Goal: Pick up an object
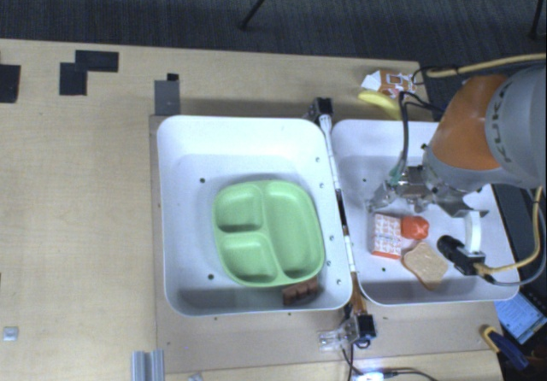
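Here the gripper (408,196), fingers' spread impossible to tell, hovers at twelve o'clock of the red object (414,227), so descending onto it seems next.

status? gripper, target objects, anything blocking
Gripper low in right bin, finger state unreadable, nothing seen held. Red object, patterned packet, toast slice lie just beside it. Green divided plate in left bin; no obstruction visible.
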{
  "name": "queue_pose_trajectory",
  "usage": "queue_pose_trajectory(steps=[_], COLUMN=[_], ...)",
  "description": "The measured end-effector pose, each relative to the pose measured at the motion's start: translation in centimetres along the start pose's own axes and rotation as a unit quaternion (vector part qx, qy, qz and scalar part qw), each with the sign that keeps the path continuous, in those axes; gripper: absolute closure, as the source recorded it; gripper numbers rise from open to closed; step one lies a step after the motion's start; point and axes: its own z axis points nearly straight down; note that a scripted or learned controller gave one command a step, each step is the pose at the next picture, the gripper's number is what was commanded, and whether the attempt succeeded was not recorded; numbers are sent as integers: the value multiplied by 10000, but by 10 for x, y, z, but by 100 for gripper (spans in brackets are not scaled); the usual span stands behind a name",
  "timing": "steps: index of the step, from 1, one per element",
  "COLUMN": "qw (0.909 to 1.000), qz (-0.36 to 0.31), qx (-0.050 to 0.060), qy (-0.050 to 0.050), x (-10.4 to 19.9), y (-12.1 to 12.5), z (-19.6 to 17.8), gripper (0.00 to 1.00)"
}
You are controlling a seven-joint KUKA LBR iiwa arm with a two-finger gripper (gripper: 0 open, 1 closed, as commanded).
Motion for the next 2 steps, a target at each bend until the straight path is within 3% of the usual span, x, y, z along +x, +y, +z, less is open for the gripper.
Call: queue_pose_trajectory(steps=[1, 2], qw=[10000, 10000], qz=[-9, -12], qx=[-16, -14], qy=[1, 2], x=[1, 1], y=[1, 1], z=[-11, -11], gripper=[100, 0])
